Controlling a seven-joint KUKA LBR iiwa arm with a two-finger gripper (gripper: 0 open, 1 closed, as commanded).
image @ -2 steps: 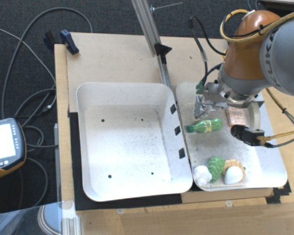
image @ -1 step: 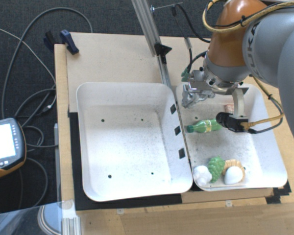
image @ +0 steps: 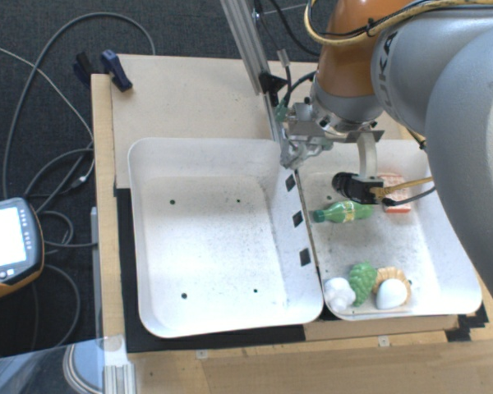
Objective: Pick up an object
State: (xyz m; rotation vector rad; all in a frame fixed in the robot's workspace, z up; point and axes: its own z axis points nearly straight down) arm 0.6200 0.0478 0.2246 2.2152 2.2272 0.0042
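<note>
End effector (image: 300, 150) hangs above green bottle (image: 343, 213) in right bin (image: 444, 253)

The grey KUKA arm (image: 452, 80) enters from the right and upper right, its broad grey link filling that side and sloping down toward the middle of the view. Above the wrist sits the rounded orange band (image: 357, 35), with black and yellow cables looping over and beside it. Below the band the grey wrist flange narrows into the metal two-finger gripper (image: 296, 150), which points downward and hangs at the left of the wrist. Its slim fingers are too small and cluttered to judge their spacing
</note>
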